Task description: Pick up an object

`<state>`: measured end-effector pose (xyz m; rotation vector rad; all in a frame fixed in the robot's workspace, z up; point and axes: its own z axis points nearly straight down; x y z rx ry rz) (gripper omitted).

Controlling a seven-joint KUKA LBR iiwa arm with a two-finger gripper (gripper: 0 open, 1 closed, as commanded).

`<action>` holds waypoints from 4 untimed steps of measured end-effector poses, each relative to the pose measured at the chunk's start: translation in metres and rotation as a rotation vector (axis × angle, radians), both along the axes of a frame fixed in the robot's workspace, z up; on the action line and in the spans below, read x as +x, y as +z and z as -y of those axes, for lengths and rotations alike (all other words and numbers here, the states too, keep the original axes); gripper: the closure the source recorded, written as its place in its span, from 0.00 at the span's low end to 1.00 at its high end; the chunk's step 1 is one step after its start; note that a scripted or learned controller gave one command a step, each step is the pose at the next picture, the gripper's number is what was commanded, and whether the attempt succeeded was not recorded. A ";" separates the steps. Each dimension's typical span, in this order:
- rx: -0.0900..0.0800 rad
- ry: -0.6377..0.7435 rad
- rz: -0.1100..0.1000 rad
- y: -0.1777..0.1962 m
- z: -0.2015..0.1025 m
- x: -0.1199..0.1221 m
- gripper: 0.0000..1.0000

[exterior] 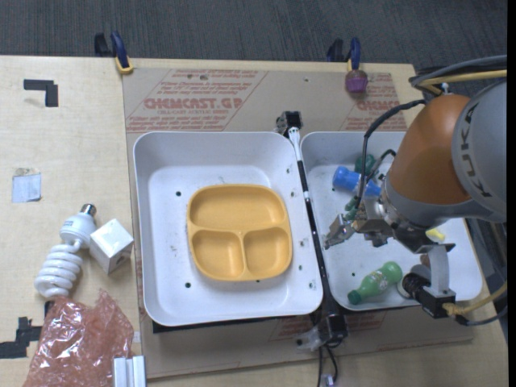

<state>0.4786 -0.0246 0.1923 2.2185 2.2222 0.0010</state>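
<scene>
Camera view: my grey-and-orange arm (439, 164) sits highest, over the right white bin (322, 147). My claw (339, 232) hangs with fingers apart, holding nothing. Green plastic bottle (375, 282) lies just beside, blue plastic piece (347, 177) near. Best: centre over bottle, descend straight, close across its narrow body.

I get even, fairly bright overhead light with no hard glare; the white bins (153, 240) read clean, and the yellow tray (239, 232) throws only a thin soft shadow toward six o'clock. My picture is mildly soft and low in resolution throughout, so the small clutter at three o'clock under the arm (439, 164) smears together. The dark carpet at twelve o'clock looks grainy.
</scene>
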 end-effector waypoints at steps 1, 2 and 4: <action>0.001 -0.003 -0.002 -0.100 0.072 -0.001 0.00; 0.000 -0.005 0.000 -0.090 0.073 0.000 1.00; 0.000 0.000 0.000 0.000 -0.001 0.014 0.00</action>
